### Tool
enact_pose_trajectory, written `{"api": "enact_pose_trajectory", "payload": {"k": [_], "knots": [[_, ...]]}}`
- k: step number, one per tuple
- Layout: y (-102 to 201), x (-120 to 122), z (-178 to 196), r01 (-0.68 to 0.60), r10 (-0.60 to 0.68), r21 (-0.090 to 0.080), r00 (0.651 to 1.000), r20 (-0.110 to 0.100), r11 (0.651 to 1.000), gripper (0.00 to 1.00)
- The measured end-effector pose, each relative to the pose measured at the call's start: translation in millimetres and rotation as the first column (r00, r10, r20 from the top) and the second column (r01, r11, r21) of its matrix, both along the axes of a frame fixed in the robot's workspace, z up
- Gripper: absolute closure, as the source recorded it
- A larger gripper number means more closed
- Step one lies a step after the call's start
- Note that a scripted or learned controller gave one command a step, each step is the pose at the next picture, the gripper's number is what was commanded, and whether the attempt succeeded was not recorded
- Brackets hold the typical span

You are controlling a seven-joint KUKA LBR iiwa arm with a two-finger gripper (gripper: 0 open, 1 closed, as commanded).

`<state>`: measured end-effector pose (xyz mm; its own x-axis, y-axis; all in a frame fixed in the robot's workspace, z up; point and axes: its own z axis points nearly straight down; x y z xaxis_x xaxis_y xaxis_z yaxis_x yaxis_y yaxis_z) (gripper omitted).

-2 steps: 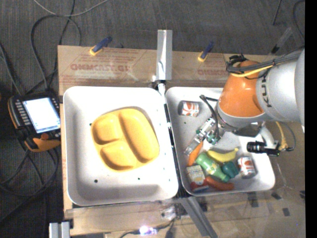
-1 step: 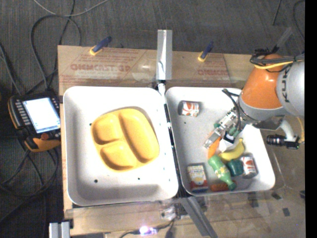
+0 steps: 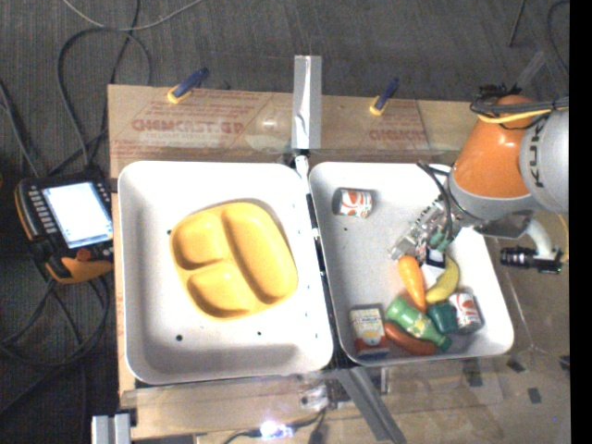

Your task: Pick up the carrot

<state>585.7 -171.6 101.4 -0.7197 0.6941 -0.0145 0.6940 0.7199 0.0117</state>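
The gripper (image 3: 427,237) hangs just above the tapered orange carrot (image 3: 413,282) in the right shallow white bin (image 3: 370,248).

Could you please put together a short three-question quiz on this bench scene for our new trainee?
1. True or false: the carrot lies in the right bin.
2. What fills the left bin? A) sectioned yellow plate B) bowl C) cans
3. Which fruit touches the carrot's right side?

Key: 1 true. 2 A. 3 the banana, just below the claw.
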Motion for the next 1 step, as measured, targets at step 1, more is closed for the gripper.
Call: {"api": "enact_pose_trajectory", "payload": {"k": [1], "knots": [[49.3,-17.9,88.6,0.015,-0.015,0.002,1.000,-0.019,1.000,1.00]]}}
